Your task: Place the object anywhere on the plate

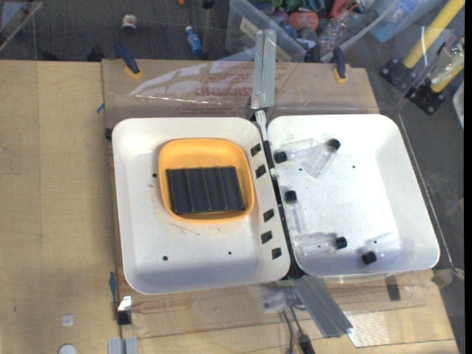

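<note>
Lying flat on the orange rounded-square plastic plate (pixel 171 157) is the dark grey ribbed rectangular block (pixel 205 190). It covers most of the plate's floor, so that only the rim and a strip of the floor near the far edge can be seen. The plate sits in the far half of the shallow white left bin (pixel 140 260).

In the shallow white right bin (pixel 402 198) lie several clear plastic vials with black caps (pixel 316 155). Their see-through bodies nearly vanish against the white floor, and the caps are the surest sign of them. An exact count is hard to give, and it is unclear which cap belongs to which body. One vial (pixel 318 243) lies near the front edge, and another (pixel 293 211) runs along the divider.

A row of small black tabs (pixel 265 192) marks the seam where the two bins meet. Both bins stand on the pale wooden counter (pixel 51 198).

At the top, a clear storage tub of coloured toys (pixel 317 9) is cut off by the frame edge. So is a yellow tube (pixel 442 13) in the corner.

Whether the tool is spread or pressed together cannot be told, nor can the arm's pose.
</note>
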`<state>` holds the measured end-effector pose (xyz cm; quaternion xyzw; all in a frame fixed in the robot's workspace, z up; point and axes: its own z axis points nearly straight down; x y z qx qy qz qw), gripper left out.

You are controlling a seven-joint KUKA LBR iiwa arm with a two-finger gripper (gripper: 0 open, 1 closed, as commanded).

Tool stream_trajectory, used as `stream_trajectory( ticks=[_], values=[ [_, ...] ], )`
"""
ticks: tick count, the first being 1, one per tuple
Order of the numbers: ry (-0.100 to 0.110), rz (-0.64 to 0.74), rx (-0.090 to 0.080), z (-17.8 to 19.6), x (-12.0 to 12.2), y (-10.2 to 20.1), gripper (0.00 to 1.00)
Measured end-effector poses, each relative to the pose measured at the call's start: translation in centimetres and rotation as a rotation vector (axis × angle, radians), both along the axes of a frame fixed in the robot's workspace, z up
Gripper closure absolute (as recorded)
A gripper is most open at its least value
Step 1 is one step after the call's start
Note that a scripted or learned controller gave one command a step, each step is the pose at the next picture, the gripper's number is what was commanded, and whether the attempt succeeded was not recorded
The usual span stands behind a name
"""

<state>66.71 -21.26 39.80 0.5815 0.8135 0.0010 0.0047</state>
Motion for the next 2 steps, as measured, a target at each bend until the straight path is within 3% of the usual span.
stream_trajectory(
  ticks=[1, 2],
  values=[
    [-0.001, 0.351, -0.003, 4.02, 0.07, -0.99, 1.0],
    [0.003, 0.434, -0.002, 4.0, -0.09, -0.71, 1.0]
  ],
)
